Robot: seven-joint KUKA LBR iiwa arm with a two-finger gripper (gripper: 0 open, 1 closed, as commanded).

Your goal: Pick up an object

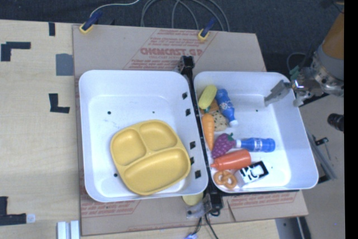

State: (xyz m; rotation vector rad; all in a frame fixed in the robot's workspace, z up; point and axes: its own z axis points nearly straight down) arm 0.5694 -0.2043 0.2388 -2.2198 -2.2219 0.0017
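The right bin [291,120] holds several toy foods along its left side. Among them are a yellow banana [207,96], a blue bottle [225,104], a carrot [207,129], purple grapes [223,144] and a red sausage [230,160]. There is also a pretzel [225,179], a white-and-blue bottle [257,145] and a black-and-white tag [253,171]. My gripper [288,94] hovers over the bin's upper right rim, fingers spread open with nothing between them, well to the right of the toys.
A yellow divided plate [150,157] lies in the left bin [95,98]. Both bins rest on a cardboard sheet [168,50] clamped at its far edge. Cables loop [184,8] behind the bins. The right half of the right bin's floor is bare.
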